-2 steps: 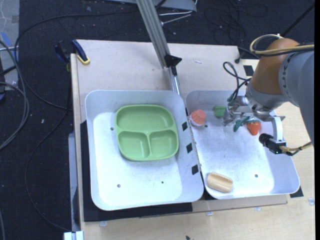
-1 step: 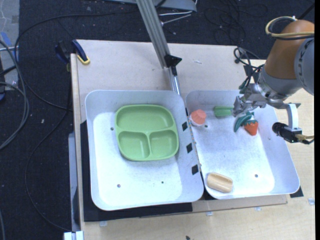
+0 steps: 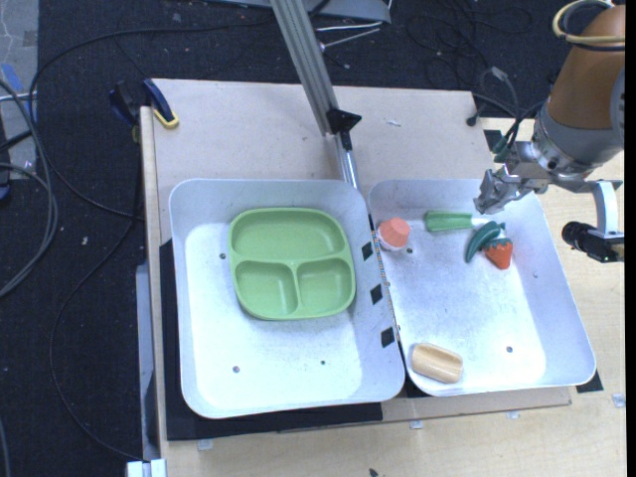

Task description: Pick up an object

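The right bin point(image 3: 537, 351) holds a green cylinder point(image 3: 448, 222), a toy carrot with a red-orange body and green top point(image 3: 491, 245), a small orange-pink cup-like piece point(image 3: 396, 233) near the divider, and a tan bread roll point(image 3: 437, 363) at the front. My gripper point(image 3: 490, 200) hangs over the bin's back right part, just above and between the green cylinder's right end and the carrot's leaves. Nothing shows between its tips.
The left bin point(image 3: 199, 366) carries a green three-compartment plate point(image 3: 293, 263). A slanted metal pole point(image 3: 310, 58) rises from the back between the bins. Cables lie on the dark floor around the bench; a clamp point(image 3: 159, 107) sits at the bench's back left corner.
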Controlling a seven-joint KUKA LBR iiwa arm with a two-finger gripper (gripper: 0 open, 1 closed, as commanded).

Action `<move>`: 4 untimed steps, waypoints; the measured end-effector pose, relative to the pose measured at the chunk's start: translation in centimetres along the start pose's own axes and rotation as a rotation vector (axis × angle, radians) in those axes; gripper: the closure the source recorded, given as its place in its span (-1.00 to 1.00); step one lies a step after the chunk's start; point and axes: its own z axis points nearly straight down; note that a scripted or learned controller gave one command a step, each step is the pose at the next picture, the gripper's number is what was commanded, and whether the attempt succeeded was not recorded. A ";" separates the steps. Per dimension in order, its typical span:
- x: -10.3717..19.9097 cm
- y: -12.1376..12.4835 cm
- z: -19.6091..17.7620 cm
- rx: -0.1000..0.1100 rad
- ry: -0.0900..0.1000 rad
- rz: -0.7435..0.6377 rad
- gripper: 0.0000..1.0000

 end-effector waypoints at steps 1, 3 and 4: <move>0.0 0.1 -3.1 0.002 0.001 0.000 1.00; 10.6 1.7 -3.4 0.006 0.003 -0.005 1.00; 15.7 2.4 -2.0 0.008 0.003 -0.005 1.00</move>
